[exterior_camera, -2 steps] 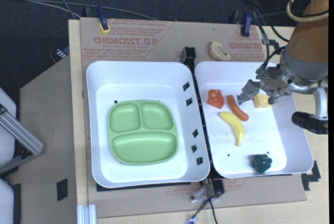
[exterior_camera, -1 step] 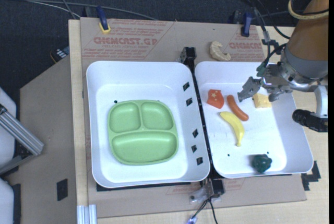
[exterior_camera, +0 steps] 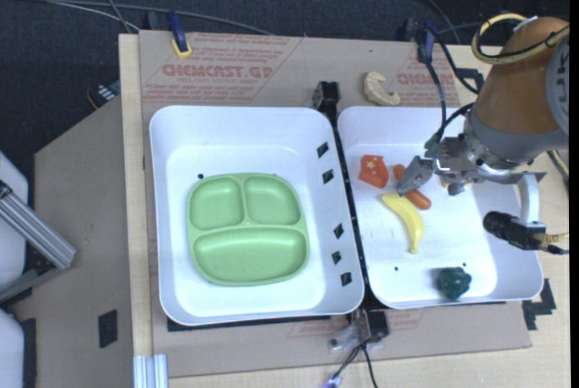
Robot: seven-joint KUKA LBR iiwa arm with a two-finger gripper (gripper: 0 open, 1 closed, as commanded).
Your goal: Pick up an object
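White bins sat side by side on a cardboard sheet (exterior_camera: 235, 65), rims touching at the middle. Your gripper (exterior_camera: 417, 178) hung over the right bin (exterior_camera: 470, 237), a bit toward 10 o'clock of its centre, arm coming in from 3 o'clock. Couldn't tell if it was released or clenched, and nothing was visibly held.

Right bin contents:
- yellow banana (exterior_camera: 407, 216) near centre, lying roughly 11 to 5 o'clock, its upper end just below the gripper
- small orange piece (exterior_camera: 420, 201) touching or just beside the banana's upper end, right under the gripper
- red piece (exterior_camera: 374, 170) at 10 o'clock, near the left wall but apart from it
- dark green lump (exterior_camera: 454, 283) at 6 o'clock, close to the near rim

You had open floor from 3 to 5 o'clock and along 12 o'clock.

The left bin (exterior_camera: 166, 196) held a green divided tray (exterior_camera: 247, 228), centred and low, clear of all four walls, with bare floor widest at 12 o'clock. Small black tabs (exterior_camera: 336, 232) ran down that bin's right wall.

A beige scrap (exterior_camera: 381, 88) lay on the cardboard just past the right bin's 12 o'clock rim.
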